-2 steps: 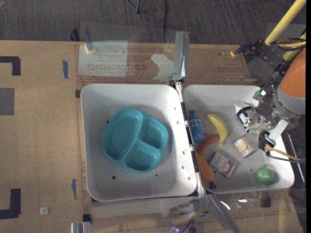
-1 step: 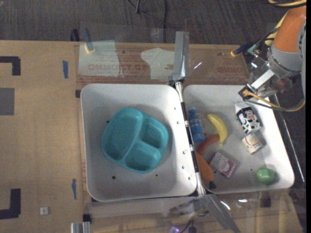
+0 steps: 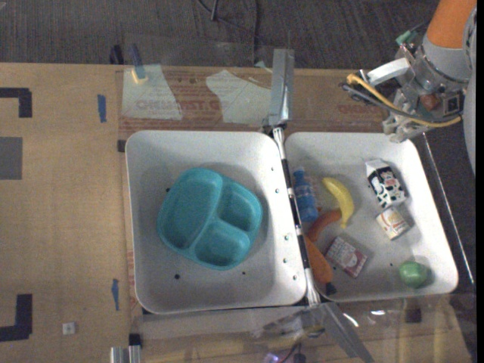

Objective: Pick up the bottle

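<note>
The bottle (image 3: pixel 305 196) is small, blue and clear, and lies along the left wall of the right bin (image 3: pixel 439 225), next to the divider. My gripper (image 3: pixel 401 124) hangs over the far right corner of that bin, well away from the bottle and up and to the right of it. Cables and grey wrist parts surround the gripper. Above it the arm's orange band (image 3: pixel 456 10) shows at the top right.
Beside the bottle lie a yellow banana (image 3: pixel 339 200) and an orange carrot-like piece (image 3: pixel 321 225). A milk carton (image 3: pixel 384 183), a small tub (image 3: pixel 393 222), a red packet (image 3: pixel 346 255) and a green ball (image 3: pixel 414 273) share that bin. The left bin (image 3: pixel 151 157) holds a teal divided plate (image 3: pixel 211 217).
</note>
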You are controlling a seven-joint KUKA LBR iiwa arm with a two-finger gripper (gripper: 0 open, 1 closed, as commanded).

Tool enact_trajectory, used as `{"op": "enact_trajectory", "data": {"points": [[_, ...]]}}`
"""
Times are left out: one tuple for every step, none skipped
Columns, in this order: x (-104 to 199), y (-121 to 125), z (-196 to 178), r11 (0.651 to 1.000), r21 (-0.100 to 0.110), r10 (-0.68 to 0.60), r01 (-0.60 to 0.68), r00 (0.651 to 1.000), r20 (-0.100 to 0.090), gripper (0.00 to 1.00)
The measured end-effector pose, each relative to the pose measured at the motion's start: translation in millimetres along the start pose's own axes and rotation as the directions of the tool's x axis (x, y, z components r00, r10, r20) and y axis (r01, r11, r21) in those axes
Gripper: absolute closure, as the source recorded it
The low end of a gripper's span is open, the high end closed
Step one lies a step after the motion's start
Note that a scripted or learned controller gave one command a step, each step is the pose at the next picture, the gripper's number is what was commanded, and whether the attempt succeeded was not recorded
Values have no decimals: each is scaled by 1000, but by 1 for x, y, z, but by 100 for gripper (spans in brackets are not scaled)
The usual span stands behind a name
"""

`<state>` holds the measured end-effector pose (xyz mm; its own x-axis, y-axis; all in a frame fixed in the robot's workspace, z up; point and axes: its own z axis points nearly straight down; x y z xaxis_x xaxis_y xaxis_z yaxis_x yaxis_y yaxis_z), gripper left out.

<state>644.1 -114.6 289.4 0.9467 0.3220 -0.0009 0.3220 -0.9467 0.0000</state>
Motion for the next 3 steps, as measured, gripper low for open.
{"op": "enact_trajectory", "data": {"points": [[-4,-44,2,992,3,128,-128,992,1,100],[-1,-80,-35,992,0,128,-128,992,-2,100],[-57,-132,-2,992,2,129,-129,992,2,100]]}}
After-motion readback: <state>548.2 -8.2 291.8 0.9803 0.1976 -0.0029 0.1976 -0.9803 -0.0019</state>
